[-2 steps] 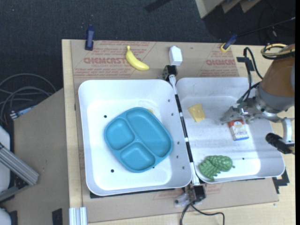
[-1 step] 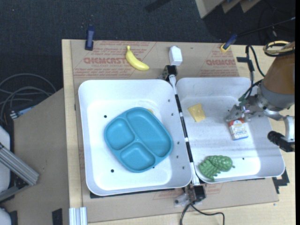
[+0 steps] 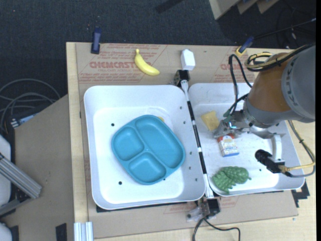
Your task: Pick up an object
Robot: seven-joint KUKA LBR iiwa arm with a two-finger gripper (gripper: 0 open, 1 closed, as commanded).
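Nearest the camera, the front edge of my table [image 3: 135,220] shows pale wood under a brown cardboard sheet, with a black cable trailing off below the clamp where the two bins meet. To the left of the table, on the dark carpet [image 3: 40,44], lie coils of grey cable and a length of aluminium rail. On the table sit two shallow white bins side by side. The left bin [image 3: 98,114] carries a blue divided tray [image 3: 146,148] with three compartments, lying flat near its middle. In the right bin [image 3: 288,182], closest to the front wall, rests a green leafy toy vegetable [image 3: 230,177], knobbly and lying on its side. Just behind it is a small white carton [image 3: 228,146] with red and blue print, and beyond that a pale yellow wedge [image 3: 210,119] like a piece of cheese, apart from the carton. My hand [image 3: 228,127] hangs low over the bin between the wedge and the carton, just above the carton's far end; I cannot tell how far it is open or whether it has hold of anything. Behind the bins, on the printed cardboard, lie a yellow banana [image 3: 145,64], a white clip [image 3: 188,59] and a blue clip [image 3: 96,40].
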